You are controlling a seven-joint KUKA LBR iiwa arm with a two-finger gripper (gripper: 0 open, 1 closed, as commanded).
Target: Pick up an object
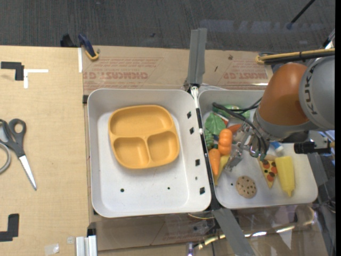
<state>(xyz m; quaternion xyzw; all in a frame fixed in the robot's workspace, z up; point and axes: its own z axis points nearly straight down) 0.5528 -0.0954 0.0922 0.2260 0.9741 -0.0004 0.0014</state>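
2 bins [101, 159]: 1 plate [144, 136] (yellow), 2 carrots [225, 140], 1 cookie [245, 186].

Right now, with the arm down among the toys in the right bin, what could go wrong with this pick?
The two-finger gripper sits amid crowded orange toy carrots, so it may pinch two or slip off. The green leafy toy close by could get dragged. The round brown cookie might get nudged.

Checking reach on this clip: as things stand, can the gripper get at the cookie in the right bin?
Probably yes. The cookie lies flat on bare bin floor, apart from the carrots and the pizza slice. The gripper hangs just above and beside it, with nothing lying over the cookie.
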